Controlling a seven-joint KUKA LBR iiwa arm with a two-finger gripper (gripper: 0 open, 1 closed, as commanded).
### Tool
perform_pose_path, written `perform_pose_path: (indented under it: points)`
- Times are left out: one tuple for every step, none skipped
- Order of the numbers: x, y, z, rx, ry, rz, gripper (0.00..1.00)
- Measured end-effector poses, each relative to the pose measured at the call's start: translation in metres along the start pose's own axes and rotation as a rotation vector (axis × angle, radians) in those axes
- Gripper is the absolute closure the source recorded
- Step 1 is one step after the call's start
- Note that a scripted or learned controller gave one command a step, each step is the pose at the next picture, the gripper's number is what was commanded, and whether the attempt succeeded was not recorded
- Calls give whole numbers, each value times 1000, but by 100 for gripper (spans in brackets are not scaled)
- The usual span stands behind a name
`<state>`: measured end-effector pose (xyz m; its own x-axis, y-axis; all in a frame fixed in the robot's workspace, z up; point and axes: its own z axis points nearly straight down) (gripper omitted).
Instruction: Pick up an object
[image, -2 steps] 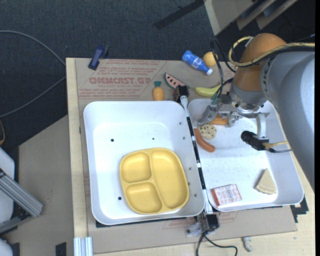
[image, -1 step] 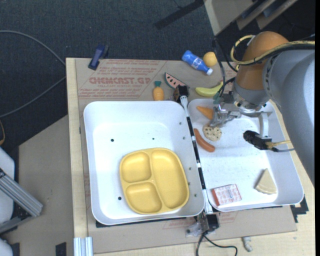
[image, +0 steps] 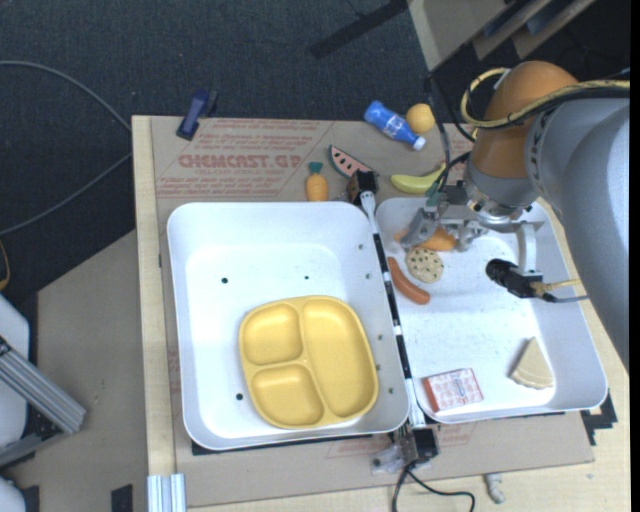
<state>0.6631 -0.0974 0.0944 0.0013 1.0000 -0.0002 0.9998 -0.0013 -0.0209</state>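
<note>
Dark carpet surrounds your bench, where a cardboard sheet printed "CHEMCAST GP" in red lies under two glossy white bins. Your left bin holds a matte yellow tray with three compartments. Your right bin holds a round speckled cookie, a smooth orange-red sausage, a red-printed packet whose text is too small to read, and a pale wedge. Your gripper sits low at that bin's far corner, just above the cookie; you cannot tell its finger state.
</note>
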Motion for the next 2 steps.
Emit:
perform_pose_path:
  points:
    - [-3,-4,-8,15,-3,1,100]
    - [-2,-2,-9,10,-3,1,0]
